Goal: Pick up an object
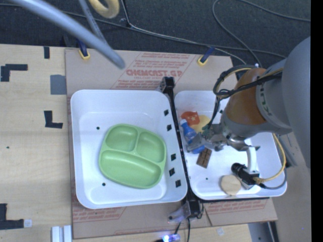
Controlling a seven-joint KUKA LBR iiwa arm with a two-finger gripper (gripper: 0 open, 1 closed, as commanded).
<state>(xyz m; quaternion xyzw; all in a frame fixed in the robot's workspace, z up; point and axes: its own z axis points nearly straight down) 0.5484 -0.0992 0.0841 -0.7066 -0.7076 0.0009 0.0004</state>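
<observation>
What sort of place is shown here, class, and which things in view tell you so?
Most likely a robotics lab test bench. A grey robot arm with an orange band reaches over two shallow white plastic bins set on a clamped cardboard sheet, with loose black cables trailing behind.

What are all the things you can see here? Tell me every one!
Bins: two, white, side by side on the bench.
Divided plate: one, light green, in the left bin.
Round piece: one, tan, right bin, near edge.
Small block: one, brown, right bin, middle.
Small item: one, red-orange, right bin, by the divider.
Blue item: one, right bin, below the red-orange one.
Cardboard sheet: one, brown, under the bins.
Arm: one, grey with orange band, over the right bin.
</observation>
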